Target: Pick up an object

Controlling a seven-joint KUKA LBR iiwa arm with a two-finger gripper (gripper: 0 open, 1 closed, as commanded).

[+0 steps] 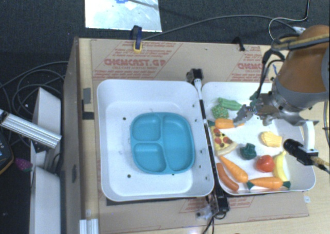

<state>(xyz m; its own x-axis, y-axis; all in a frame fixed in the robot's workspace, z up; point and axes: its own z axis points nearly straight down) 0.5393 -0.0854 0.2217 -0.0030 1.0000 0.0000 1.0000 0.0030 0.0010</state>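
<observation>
Near edge of the right bin [309, 179]: an orange carrot [266, 182] lies flat along the rim, a second carrot [234, 169] and a third orange piece [227, 181] slant toward the near-left corner. A yellow banana [280, 165] stands on end just beside a red tomato [265, 163], both close to the near-right corner.

Mid bin: a dark green piece [248, 150] sits at centre, a pizza slice [223, 141] against the left wall, a pale yellow item [270, 138] toward the right side.

Farther back: a small orange piece [224, 123] by the left wall, then green vegetables [225, 106] in the far-left corner.

The gripper [242, 118] hangs low over the far-left part of this bin, tips just right of the small orange piece and near the greens. Nothing visible between the fingers; cannot tell how wide they stand, the view is too blurred there. The arm [304, 73] with its orange band comes in from the right edge.

Left bin [111, 124]: a blue divided plate [162, 143] sits at its centre, three compartments.

Beyond both bins, cardboard sheet [154, 60] under their far edges; a yellow clamp [137, 38] on its far rim.
</observation>
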